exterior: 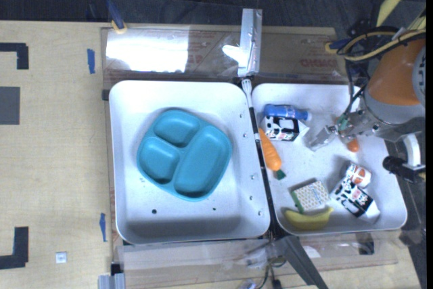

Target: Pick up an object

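the gripper point(323, 137) hangs low inside the right bin point(396, 216), near that bin's middle and toward its far side, and it reads as a pale, blurred shape against the white floor. whether its fingers are apart or together cannot be told from here, and nothing can be seen between them. a small orange-red bit point(352, 143) sits just right of the gripper, too small to name. the arm point(399, 81) enters over the bin's right wall and is cut off by the frame's edge, its orange band partly covered by looped cables point(358, 44).

the loose things all lie in the right bin. a black-and-white cow-patterned carton point(281, 127) sits toward the bin's far left, touching a blue item point(284, 112) behind it, whose shape is hard to make out. a carrot point(270, 153) lies along the bin's left wall. toward the near wall lie a banana point(308, 217) and, just above it, a checked sponge-like block point(311, 195). a second cow-patterned carton point(353, 191) lies near the bin's near right corner.

the left bin point(128, 118), beside the right bin, holds a teal divided plate point(184, 153).
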You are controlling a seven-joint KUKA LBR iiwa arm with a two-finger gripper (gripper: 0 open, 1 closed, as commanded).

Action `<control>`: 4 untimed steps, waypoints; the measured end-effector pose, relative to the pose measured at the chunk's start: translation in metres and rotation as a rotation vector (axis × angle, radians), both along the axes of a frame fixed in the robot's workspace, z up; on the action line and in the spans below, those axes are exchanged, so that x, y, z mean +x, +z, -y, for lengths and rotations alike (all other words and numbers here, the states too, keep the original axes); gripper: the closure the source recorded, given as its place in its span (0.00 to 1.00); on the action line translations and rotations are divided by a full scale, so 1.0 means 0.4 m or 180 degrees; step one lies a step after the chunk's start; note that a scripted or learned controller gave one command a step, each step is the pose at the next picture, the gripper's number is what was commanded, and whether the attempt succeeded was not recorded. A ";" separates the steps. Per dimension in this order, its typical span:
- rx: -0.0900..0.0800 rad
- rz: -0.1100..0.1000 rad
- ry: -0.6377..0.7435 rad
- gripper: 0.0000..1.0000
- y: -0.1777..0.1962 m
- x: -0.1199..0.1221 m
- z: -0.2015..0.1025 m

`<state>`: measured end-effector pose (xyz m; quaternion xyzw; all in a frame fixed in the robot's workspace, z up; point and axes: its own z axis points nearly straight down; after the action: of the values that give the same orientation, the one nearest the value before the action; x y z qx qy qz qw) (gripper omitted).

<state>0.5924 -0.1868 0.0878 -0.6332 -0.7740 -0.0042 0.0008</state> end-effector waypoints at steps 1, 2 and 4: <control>0.0087 -0.0087 -0.0170 0.00 0.004 0.103 0.025; -0.0006 0.0011 -0.0169 1.00 0.031 0.113 0.047; -0.0029 -0.0001 -0.0285 1.00 0.069 0.146 0.088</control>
<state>0.6510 -0.2222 0.1155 -0.6673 -0.7448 -0.0006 -0.0021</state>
